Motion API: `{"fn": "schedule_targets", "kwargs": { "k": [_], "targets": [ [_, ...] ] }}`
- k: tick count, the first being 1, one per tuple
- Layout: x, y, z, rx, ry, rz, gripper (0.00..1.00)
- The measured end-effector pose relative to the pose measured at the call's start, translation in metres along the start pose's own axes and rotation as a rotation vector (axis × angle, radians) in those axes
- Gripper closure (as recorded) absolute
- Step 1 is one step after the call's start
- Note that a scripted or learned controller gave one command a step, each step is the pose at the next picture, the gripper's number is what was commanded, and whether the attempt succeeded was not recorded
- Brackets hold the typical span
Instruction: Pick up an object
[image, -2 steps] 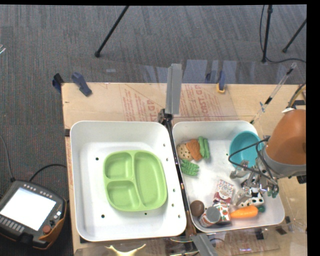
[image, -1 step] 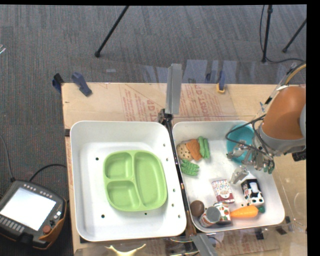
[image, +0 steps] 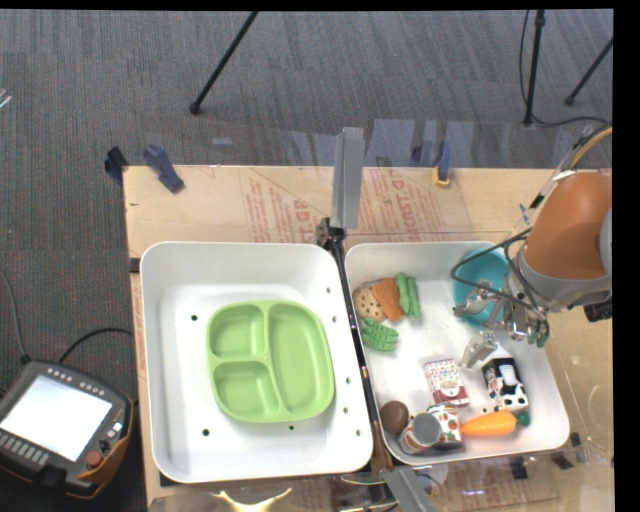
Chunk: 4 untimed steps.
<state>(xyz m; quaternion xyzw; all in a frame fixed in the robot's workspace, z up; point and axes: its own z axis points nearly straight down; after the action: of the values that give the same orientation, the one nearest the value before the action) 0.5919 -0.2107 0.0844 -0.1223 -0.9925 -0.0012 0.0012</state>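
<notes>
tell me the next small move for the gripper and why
Probably a short descent with a slight nudge toward the near side. The gripper hangs in the right bin over bare floor, between the teal bowl and the small carton, with nothing seen between its fingers, so it likely needs to centre over the carton first.

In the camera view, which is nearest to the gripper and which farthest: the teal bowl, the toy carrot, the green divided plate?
From the gripper, in the right bin:
1. Teal bowl, just above it at the bin's top right.
2. Toy carrot, lower, near the bin's bottom edge.
3. Green divided plate, far left, in the other bin.
</notes>
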Motion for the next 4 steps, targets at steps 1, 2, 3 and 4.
{"fn": "schedule_targets", "kwargs": {
  "k": [1,2,3,4],
  "targets": [
    [0.000,0.000,0.000,-0.004,0.001,0.107,0.00],
    [-0.001,0.000,0.000,-0.003,0.001,0.106,0.00],
    [-0.001,0.000,-0.006,-0.004,0.002,0.105,1.00],
    [0.049,-0.014,0.001,0.001,0.004,0.371,1.00]
  ]
}}
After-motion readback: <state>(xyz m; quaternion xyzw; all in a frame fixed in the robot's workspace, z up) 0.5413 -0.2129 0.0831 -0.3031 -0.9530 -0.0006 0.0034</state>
